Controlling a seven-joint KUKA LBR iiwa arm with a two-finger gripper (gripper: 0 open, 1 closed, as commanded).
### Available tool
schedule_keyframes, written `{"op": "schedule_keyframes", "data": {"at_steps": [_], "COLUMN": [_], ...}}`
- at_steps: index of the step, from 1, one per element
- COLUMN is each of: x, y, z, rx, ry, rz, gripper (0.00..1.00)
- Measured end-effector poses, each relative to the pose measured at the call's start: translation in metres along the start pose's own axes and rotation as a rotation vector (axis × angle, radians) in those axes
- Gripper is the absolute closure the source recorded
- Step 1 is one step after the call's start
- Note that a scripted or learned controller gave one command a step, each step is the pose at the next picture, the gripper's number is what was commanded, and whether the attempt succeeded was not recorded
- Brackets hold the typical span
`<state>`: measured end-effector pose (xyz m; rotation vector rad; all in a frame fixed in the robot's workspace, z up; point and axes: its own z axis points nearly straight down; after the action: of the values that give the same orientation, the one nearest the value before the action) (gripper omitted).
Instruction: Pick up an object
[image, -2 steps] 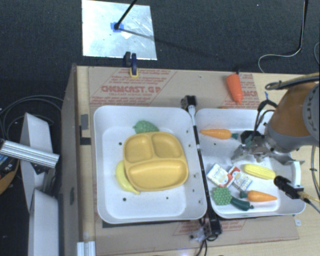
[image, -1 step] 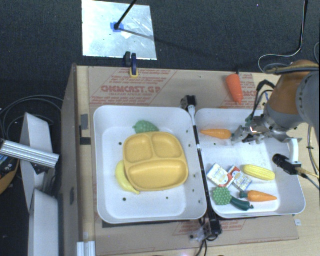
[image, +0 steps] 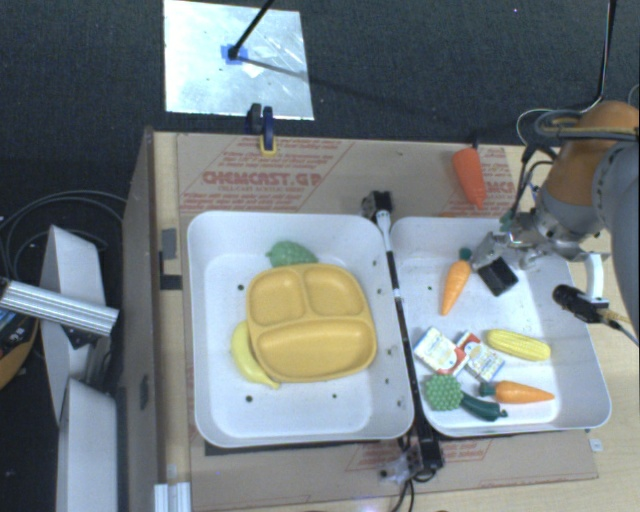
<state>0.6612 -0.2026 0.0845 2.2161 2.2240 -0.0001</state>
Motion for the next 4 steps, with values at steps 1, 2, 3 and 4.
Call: {"op": "schedule_keyframes", "data": {"at_steps": [1,2,3,4], "x": [0.062,0.025,0.108,0.118], "y": [0.008,-0.031,-0.023,0.009], "z": [0.0,-0.001,-0.002,-0.001], "rx": [-0.002,-0.001,-0.004,-0.003], "ry": [0.002,-0.001,-0.004,-0.002], "rz": [-0.002,0.002,0.003,0.0], "gripper": [0.0,0.0,0.0,0.0]}}
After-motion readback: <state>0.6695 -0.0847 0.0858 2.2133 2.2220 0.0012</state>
